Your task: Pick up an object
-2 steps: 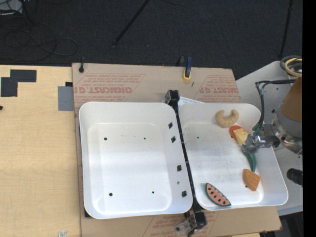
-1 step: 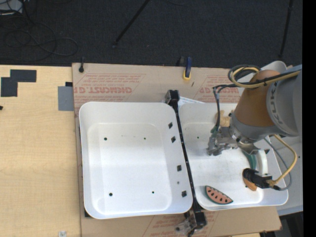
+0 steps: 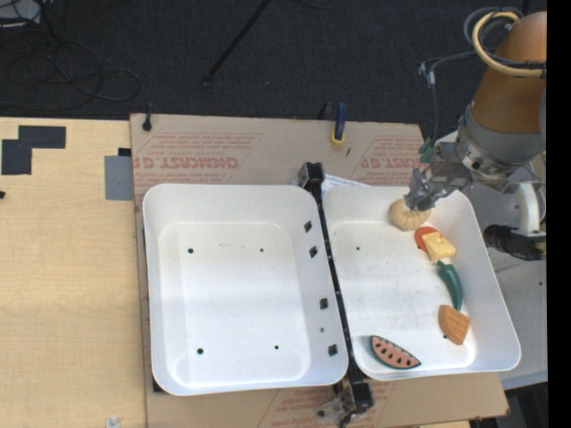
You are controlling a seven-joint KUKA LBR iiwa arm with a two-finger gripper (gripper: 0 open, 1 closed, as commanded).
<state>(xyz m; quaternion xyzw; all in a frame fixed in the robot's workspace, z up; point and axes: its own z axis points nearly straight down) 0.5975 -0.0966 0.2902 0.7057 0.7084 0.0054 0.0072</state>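
My gripper (image 3: 419, 197) hangs over the far right corner of the right bin (image 3: 375, 266), directly above a tan bread-like lump (image 3: 403, 216) and touching or nearly touching it. In front of that lump lie a red and yellow piece (image 3: 434, 242), a green chili-like piece (image 3: 451, 283), an orange wedge (image 3: 454, 325) and a watermelon slice (image 3: 393, 353). The arm (image 3: 513, 87) comes in from the upper right. Nothing shows between the fingers.
The left bin (image 3: 232, 283) sits beside the right one, with a black divider strip (image 3: 321, 266) between them. Both rest on a cardboard sheet (image 3: 232, 150) on a wooden bench. A blue and yellow clamp (image 3: 339, 125) stands at the cardboard's far edge.
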